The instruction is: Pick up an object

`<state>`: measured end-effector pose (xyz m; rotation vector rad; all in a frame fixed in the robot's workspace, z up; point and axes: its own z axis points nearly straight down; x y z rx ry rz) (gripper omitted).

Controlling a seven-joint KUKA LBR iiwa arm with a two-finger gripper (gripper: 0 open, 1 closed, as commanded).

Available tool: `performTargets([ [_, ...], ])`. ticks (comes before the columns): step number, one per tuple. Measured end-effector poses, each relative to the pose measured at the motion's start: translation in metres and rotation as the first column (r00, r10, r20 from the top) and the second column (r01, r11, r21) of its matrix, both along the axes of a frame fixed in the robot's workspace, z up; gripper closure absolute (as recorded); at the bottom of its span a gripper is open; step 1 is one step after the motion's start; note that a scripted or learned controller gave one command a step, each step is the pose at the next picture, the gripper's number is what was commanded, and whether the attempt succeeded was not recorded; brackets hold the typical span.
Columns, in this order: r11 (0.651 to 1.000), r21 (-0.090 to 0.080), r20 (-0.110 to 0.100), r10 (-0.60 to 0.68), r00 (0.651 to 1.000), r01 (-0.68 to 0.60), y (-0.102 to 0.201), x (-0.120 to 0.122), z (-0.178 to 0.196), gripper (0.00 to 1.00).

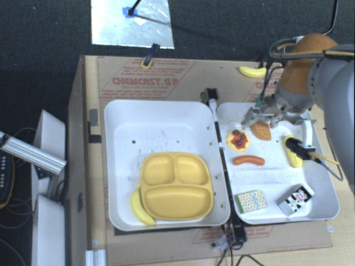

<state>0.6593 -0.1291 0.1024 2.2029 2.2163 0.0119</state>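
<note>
Orange pastry point(262, 131) half hidden under tool point(265, 117), grip unclear

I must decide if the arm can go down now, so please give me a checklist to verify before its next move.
1. Gripper over the right bin: ok.
2. Target beneath: orange bread-like piece lies just below it: ok.
3. Gripper holds nothing yet: cannot tell.
4. Room around the target: small pizza lies close to its left: not ok.
5. Sausage lies apart from the target: ok.
6. Yellow tray stays in the left bin, away from the arm: ok.
</note>
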Motion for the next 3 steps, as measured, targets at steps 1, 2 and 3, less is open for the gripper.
performTargets([
  [1, 1.000, -0.001, 0.003, 0.002, 1.000, -0.002, 0.000, 0.001, 0.011, 1.00],
  [2, 1.000, -0.001, 0.003, 0.002, 1.000, -0.002, 0.000, 0.001, 0.011, 0.00],
  [3, 1.000, 0.005, -0.015, -0.005, 1.000, 0.005, -0.004, -0.004, -0.018, 0.00],
])
